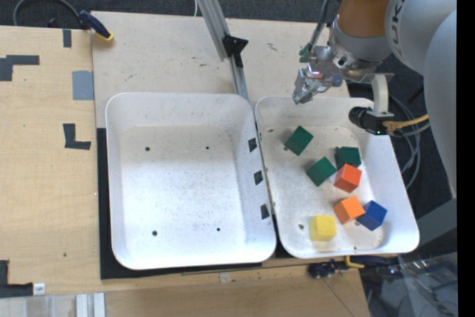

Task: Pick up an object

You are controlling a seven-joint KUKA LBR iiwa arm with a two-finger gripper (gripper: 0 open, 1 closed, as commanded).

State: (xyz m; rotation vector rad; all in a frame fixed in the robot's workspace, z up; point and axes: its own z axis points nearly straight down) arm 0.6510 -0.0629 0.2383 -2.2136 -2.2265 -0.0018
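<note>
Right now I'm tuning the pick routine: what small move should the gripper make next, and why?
Probably descend toward the nearest green cube: the gripper hovers above the right bin's far edge, holding nothing, with that cube just below it.

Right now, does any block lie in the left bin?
No, all seven blocks, such as the yellow block and blue block, lie in the right bin.

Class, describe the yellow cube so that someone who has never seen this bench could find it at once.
Of the two white bins, take the right bin, the one holding the coloured cubes. Go to its near edge, at the bottom of the view: the yellow cube sits there, left of an orange cube and a blue cube. It is the only yellow one and lies nearest the front rim.
</note>
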